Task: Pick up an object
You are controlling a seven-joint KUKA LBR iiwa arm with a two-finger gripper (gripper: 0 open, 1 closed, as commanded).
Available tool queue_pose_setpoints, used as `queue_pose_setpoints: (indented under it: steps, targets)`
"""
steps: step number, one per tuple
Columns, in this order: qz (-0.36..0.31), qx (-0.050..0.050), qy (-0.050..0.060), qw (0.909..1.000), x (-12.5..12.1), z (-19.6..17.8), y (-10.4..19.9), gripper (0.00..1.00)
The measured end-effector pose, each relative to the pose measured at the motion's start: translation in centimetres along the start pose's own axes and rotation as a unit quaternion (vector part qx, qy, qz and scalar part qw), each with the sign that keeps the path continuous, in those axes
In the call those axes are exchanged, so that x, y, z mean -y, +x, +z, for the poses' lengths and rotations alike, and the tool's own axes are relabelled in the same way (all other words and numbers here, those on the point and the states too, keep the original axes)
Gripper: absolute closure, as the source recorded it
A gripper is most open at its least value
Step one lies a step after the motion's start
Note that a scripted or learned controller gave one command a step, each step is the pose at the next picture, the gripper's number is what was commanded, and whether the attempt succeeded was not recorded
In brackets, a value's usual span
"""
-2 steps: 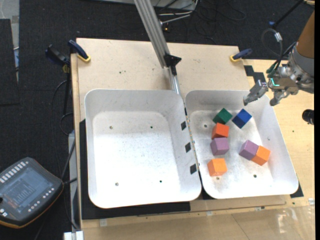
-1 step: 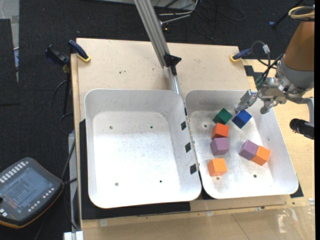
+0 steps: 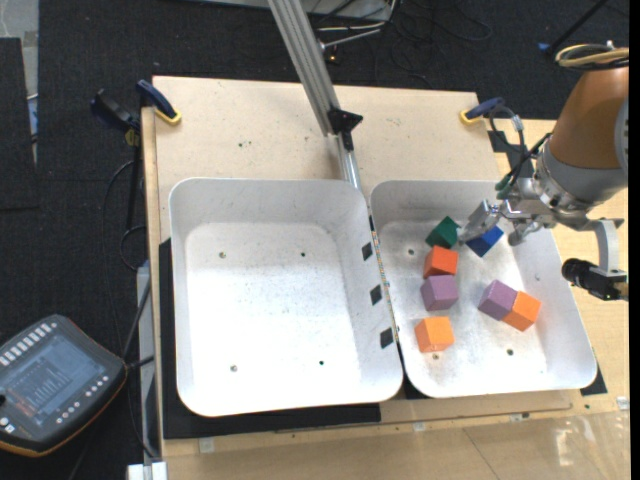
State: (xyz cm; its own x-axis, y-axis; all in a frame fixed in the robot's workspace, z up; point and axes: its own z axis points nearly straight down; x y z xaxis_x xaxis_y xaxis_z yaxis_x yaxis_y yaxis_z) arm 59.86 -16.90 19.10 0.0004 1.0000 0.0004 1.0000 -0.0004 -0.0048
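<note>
The right bin holds several small blocks. A blue block lies at the bin's back, right at the tip of my gripper, which reaches in from the right under the orange-banded wrist. The view does not show whether the blue block is gripped or just touched. A green block sits just left of the blue one. Below it are an orange block, a purple block and another orange block. A purple block and an orange block touch each other further right.
The left bin stands beside the right one, sharing a middle wall. A slanted metal pole comes down to the bins' back junction. Clamps sit at the bench's back corners. A teach pendant lies at lower left.
</note>
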Motion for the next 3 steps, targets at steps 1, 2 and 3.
queue_pose_setpoints:
  steps: [1, 2, 3]
  targets:
    - [0.0, 0.0, 0.0, 1.0, 0.7, 5.1, 0.9, 0.0]
    - [0.0, 0.001, -0.003, 1.0, 0.5, 3.8, 0.8, 1.0]
    - [-0.001, 0.001, -0.006, 1.0, 0.5, -2.7, 0.8, 1.0]
